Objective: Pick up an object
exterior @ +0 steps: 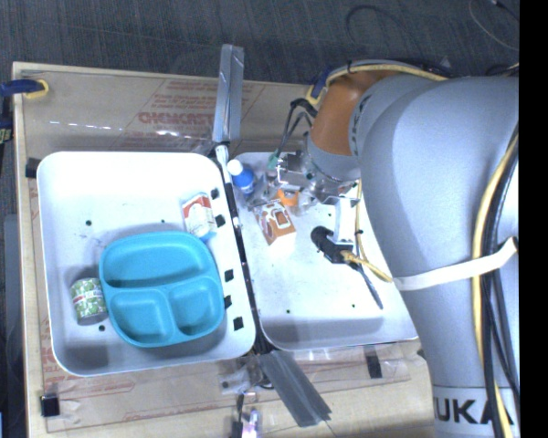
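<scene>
In the right shallow white bin [329, 322], a small orange-and-white carton [277, 223] lies just beside the end effector [297, 188]; its state I cannot tell. The carton looks light, stiff, crushable; best gripped across its narrow sides.

I note the grey KUKA arm [438, 208] reaching in from the right, its orange wrist band [336, 117] uppermost. My two-finger gripper [288, 190] points down and leftward, low.
</scene>
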Controlling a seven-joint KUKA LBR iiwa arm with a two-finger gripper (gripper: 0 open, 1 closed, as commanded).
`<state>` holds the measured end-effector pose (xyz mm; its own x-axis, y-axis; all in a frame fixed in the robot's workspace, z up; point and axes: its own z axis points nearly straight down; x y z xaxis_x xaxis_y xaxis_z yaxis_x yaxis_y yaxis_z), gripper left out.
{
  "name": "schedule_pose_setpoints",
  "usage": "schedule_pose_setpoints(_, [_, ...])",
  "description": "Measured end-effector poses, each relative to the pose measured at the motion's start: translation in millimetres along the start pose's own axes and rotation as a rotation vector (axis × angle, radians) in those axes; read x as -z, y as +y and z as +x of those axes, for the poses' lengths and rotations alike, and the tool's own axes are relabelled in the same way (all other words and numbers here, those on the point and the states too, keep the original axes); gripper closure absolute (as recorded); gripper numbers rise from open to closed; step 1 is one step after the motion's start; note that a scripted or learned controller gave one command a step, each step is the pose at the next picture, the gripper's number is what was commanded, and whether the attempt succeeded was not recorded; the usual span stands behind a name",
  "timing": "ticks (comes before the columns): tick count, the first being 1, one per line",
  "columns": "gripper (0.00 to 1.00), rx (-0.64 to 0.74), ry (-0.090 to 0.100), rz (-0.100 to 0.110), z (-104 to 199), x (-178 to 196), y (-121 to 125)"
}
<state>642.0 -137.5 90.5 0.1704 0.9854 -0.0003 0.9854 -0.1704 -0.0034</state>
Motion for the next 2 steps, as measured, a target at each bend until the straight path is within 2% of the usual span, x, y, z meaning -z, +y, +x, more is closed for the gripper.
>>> schedule_pose_setpoints(1, [1.00,0.010,0.000,0.004,3,9,0])
schedule_pose_setpoints(2, [1.00,-0.041,0.000,-0.002,86,101,-7])
